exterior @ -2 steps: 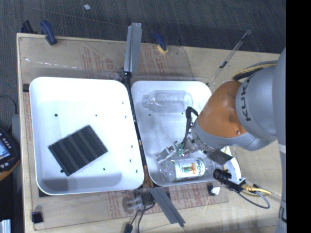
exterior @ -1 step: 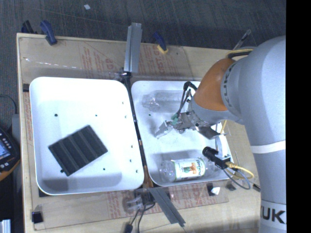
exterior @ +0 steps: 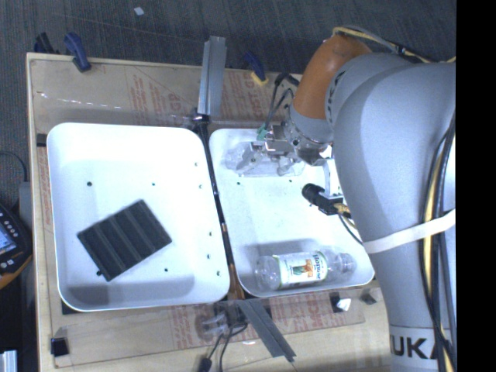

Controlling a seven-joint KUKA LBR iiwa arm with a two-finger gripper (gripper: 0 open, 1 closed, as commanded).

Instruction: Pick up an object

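**Hand low at the far end of the right bin, bottle lying at the near end**

Where the grey arm (exterior: 395, 153) bends down past its orange band (exterior: 322, 72), the hand (exterior: 271, 152) sits low over the far end of the right bin (exterior: 256, 208); whether its fingers are apart or together I cannot tell, as glare and metal parts blur them. Just beside the hand, toward the bin's far left corner, lies something pale and translucent (exterior: 242, 158), too washed out to name. Well away from the hand, along the same bin's near wall, a clear plastic bottle (exterior: 304, 270) lies on its side, its paper label showing green and orange marks whose words are too small to read. Across the divider from the hand, in the left bin (exterior: 116, 153), rests a flat, dark, ribbed rectangular panel (exterior: 124, 239), turned at an angle. Both bins are smooth, glossy white with rounded corners. They stand on a pale wooden desk (exterior: 116, 84) printed with faint red lettering that cannot be read. The letters "UKA" show in white on the arm's base.
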